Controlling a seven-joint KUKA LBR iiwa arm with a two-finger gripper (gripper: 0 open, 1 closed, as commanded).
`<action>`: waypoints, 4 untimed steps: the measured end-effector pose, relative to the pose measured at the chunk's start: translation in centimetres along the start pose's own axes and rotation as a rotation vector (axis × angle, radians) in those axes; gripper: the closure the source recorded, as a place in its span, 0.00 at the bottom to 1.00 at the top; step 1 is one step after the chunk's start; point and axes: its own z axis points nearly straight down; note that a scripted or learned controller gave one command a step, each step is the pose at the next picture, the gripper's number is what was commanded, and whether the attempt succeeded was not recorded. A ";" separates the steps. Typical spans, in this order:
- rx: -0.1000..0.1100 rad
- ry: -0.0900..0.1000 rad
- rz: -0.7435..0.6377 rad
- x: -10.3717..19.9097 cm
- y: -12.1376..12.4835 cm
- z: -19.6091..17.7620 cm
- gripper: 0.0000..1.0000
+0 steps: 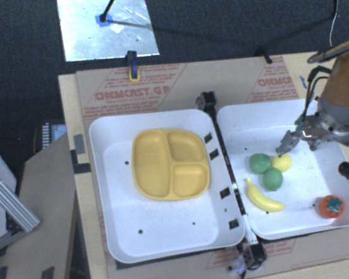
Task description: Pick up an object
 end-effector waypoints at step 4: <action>-0.010 -0.002 -0.004 -0.1 -0.1 -1.3 1.00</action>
